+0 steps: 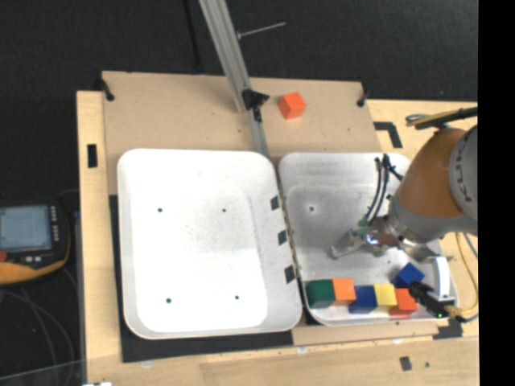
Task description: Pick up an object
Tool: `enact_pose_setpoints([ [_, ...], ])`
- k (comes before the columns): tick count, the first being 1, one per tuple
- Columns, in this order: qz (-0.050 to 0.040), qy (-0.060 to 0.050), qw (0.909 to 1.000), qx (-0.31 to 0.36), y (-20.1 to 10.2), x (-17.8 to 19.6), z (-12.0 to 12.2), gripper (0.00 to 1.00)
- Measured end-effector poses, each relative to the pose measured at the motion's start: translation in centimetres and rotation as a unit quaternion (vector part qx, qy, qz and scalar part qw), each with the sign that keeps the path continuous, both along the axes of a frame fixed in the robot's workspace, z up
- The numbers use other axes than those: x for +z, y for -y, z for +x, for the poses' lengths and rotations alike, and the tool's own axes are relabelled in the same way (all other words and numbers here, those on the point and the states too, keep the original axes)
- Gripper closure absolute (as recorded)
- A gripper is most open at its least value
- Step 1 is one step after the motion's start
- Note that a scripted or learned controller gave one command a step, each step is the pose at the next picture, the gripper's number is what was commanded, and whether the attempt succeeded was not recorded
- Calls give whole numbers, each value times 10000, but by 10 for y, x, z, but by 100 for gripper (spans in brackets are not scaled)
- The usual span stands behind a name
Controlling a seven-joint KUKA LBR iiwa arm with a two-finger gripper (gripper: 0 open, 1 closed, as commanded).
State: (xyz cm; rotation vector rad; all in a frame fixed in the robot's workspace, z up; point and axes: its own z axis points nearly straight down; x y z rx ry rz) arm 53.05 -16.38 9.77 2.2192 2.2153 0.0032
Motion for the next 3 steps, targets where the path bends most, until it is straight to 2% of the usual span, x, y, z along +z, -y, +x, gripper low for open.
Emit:
enact_pose_setpoints([
  [1,5,5,10000,35,-10,17,53,0],
  [2,0,-9,10000,-12,29,0,8,0],
  [3,5,-2,10000,37,-9,0,27,0],
])
